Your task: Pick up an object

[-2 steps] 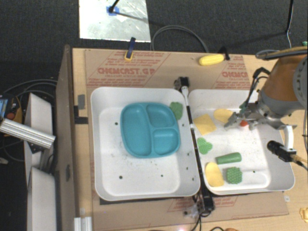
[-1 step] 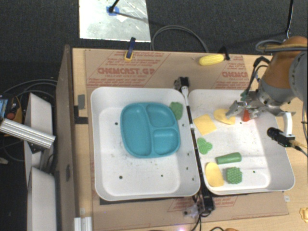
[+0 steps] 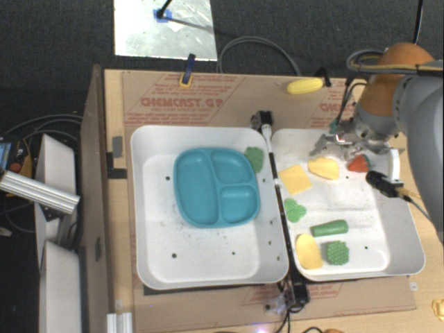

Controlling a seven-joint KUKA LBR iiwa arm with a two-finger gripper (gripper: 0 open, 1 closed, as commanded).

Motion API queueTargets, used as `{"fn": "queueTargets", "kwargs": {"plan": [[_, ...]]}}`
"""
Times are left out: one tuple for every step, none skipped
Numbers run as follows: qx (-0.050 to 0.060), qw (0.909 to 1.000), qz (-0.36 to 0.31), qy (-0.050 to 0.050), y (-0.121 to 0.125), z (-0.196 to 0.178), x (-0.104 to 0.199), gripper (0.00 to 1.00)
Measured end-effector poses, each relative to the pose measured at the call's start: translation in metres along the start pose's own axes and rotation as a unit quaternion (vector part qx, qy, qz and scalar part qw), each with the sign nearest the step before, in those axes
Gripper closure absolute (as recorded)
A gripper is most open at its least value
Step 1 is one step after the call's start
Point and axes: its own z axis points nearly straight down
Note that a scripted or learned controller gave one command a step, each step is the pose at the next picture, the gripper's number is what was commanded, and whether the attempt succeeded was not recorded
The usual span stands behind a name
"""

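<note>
My gripper [image 3: 342, 144] hangs low over the far end of the right bin [image 3: 402, 234], coming in from the right under the grey arm with its orange band. Just in front of it lie a yellow rounded piece [image 3: 324, 168] and a small red piece [image 3: 358, 163], both close beneath the gripper. I see nothing lifted off the bin floor. Further forward in the same bin lie a yellow square slice [image 3: 296, 179], a small green piece [image 3: 295, 211], a green cylinder [image 3: 329, 228], a yellow oval [image 3: 309, 250] and a green bumpy round [image 3: 338, 253].
The left bin [image 3: 156, 255] holds a blue divided plate [image 3: 215, 186] and a green piece [image 3: 254, 158] at its right wall. A yellow banana-like toy [image 3: 305, 85] lies on the cardboard behind the bins. Cables run behind the right bin.
</note>
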Motion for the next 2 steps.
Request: {"fn": "queueTargets", "kwargs": {"plan": [[0.0, 1.0, 0.003, 0.0, -0.0059, -0.0331, -0.0055, 0.0], [-0.001, 1.0, 0.001, -0.001, -0.005, -0.0431, -0.0054, 1.0]]}}
